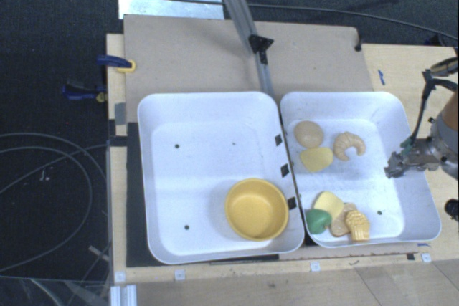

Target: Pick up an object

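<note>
While tool [401, 165] sits at right bin [423, 215] right rim, finger state unclear, nothing visibly held. Nearest target croissant [349, 145] mid-bin. Risk: descent clips rim; clustered green piece [318, 220], corn cob [357, 225] invite bad grasp.

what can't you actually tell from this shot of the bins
- Hand, camera view: small and dark at the right bin's rim; its fingers cannot be made out.
- Arm: cut off by the right edge.
- Pile in the right bin's near corner: the green piece, yellow piece and corn-like piece overlap; a tan piece between them is mostly hidden.
- Bowl, left bin: near inner wall hidden by its own rim.
</note>
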Controlling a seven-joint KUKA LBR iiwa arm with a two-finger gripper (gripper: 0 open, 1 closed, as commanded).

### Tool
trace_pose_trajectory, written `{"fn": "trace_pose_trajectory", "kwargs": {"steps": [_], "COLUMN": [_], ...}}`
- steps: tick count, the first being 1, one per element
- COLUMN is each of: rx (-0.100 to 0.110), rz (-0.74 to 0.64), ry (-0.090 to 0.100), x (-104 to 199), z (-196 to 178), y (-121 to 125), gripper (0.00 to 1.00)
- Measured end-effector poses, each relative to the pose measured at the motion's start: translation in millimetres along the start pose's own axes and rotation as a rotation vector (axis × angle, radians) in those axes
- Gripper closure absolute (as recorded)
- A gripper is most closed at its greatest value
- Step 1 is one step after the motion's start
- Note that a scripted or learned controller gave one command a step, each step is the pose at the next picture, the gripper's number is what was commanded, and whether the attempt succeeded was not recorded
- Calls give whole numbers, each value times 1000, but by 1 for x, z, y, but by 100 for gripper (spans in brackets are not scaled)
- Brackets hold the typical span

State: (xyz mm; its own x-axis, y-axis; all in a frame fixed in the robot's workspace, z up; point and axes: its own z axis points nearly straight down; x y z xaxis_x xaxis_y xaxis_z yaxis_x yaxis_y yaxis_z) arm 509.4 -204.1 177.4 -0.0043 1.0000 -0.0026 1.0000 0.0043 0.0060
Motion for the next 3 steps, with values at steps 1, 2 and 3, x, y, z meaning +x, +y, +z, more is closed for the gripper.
{"fn": "trace_pose_trajectory", "kwargs": {"steps": [1,2,3], "rx": [-2,2,4], "rz": [-1,-8,-7], "ry": [-1,4,4], "x": [-1,57,116], "z": [-53,-49,-42], "y": [3,19,29], "gripper": [100,100,100]}}
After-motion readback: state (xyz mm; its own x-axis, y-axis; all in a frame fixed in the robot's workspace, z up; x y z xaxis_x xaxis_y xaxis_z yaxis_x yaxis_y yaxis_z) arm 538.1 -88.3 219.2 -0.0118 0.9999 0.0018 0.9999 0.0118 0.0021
